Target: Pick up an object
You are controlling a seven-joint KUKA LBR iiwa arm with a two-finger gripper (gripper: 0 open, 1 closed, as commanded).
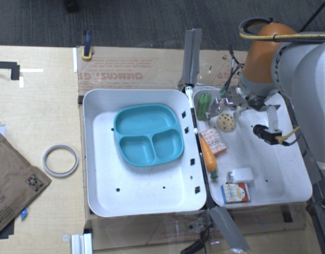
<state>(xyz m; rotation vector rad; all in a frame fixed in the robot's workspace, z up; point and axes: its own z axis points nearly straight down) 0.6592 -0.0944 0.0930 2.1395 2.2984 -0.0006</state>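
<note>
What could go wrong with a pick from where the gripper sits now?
1. The gripper hangs over the right bin's top-left corner, where a green object and a tan dotted ball crowd together; it may catch both or neither.
2. The ball is round and could roll away when touched.
3. The bin wall and divider lie close by, so a descent risks clipping them.

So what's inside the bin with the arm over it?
In the right bin: a spotted ball, a green thing, a carrot, an orange packet, a white block and a small box. The arm covers the far corner, so anything there is hidden.
</note>
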